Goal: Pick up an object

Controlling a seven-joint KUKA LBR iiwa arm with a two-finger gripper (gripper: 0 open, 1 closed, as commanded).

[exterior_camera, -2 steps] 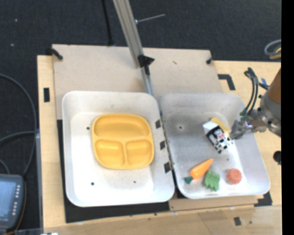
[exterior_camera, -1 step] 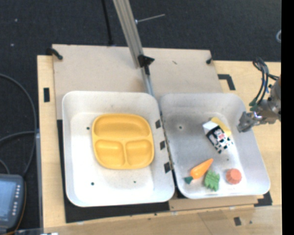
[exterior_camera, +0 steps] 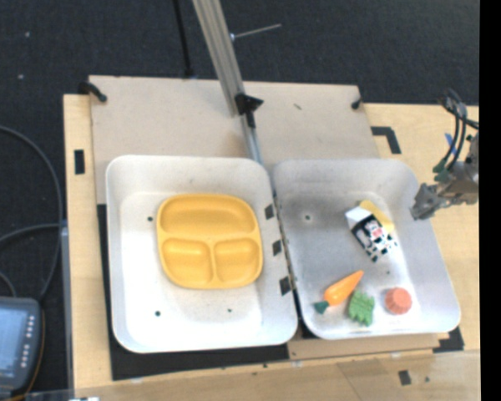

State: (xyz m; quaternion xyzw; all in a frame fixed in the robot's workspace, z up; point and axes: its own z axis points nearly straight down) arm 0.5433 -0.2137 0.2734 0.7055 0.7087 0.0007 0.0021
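The right bin (exterior_camera: 317,199) holds several small objects. A white carton with black spots and a yellow end (exterior_camera: 371,229) lies near its middle right. An orange toy carrot (exterior_camera: 342,288) sits toward the front. Beside it are a green leafy toy (exterior_camera: 361,308) and a small red-orange round piece (exterior_camera: 398,301). My gripper (exterior_camera: 438,195) hangs at the right bin's right rim, up and to the right of the carton and apart from every object.
The left bin (exterior_camera: 134,182) carries a yellow three-compartment plate (exterior_camera: 209,240). A slanted metal pole (exterior_camera: 221,44) rises behind the seam between the bins. Cables (exterior_camera: 459,132) hang above the gripper at the right edge. A screen device (exterior_camera: 8,345) sits at the lower left, off the bench.
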